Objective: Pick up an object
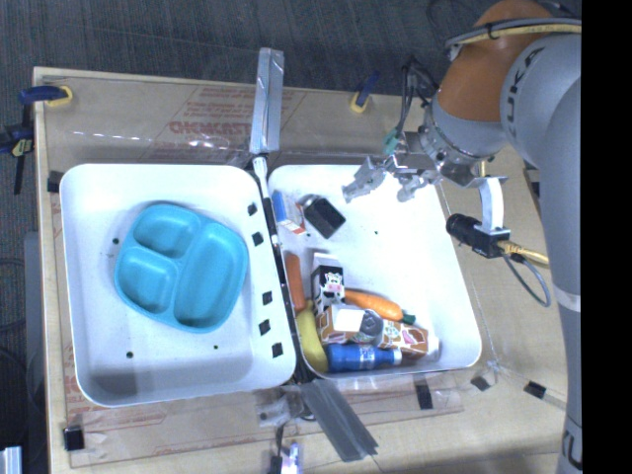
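My gripper (383, 186) hangs over the far edge of the right bin (434, 265), its two fingers (357, 186) spread apart with nothing between them. A small black box (323, 216) lies just left of and below the gripper, apart from it. Along the bin's left wall lie a blue and red packet (286, 215) and an orange-red stick (294, 279). A pile fills the near corner: a black and white carton (329, 283), a carrot (375, 304), a blue bottle (361, 357) and a yellow banana (310, 339).
The left bin (99, 363) holds a blue divided tray (183, 265). A metal bar (265, 102) runs along the divider between the bins. The arm's grey body and orange band (494, 38) stand over the bench's far right. Bare white floor shows in the right bin's middle and right.
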Available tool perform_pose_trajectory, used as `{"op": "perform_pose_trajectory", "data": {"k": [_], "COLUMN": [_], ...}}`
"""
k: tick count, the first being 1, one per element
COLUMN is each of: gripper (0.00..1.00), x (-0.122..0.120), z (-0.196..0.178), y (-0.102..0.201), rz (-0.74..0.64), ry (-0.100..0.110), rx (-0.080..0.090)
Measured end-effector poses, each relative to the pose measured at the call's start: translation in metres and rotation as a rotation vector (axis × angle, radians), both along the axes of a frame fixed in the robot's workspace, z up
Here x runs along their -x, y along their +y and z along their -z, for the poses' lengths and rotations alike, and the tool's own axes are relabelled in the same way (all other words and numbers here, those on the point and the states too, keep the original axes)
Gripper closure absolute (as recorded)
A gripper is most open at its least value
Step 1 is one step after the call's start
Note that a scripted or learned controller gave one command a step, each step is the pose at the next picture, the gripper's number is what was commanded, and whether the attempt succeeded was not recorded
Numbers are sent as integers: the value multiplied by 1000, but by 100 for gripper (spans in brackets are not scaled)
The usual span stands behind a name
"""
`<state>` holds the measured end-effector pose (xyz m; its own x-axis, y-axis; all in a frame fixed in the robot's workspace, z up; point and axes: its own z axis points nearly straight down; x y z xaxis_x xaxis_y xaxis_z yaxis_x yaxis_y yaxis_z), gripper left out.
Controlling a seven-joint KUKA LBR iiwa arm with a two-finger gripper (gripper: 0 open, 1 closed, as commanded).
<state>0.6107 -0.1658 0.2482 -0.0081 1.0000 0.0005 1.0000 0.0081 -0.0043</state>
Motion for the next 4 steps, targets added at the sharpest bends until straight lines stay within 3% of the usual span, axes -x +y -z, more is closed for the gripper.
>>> {"op": "perform_pose_trajectory", "data": {"k": [1, 2, 3, 4], "gripper": [0, 0, 0, 0], "x": [64, 59, 120, 113], "z": [49, 39, 55, 144], "y": [-18, -44, -45, -44], "rz": [-43, -115, -179, -241], "ry": [-1, -3, -2, -9], "rx": [0, 1, 0, 3]}}
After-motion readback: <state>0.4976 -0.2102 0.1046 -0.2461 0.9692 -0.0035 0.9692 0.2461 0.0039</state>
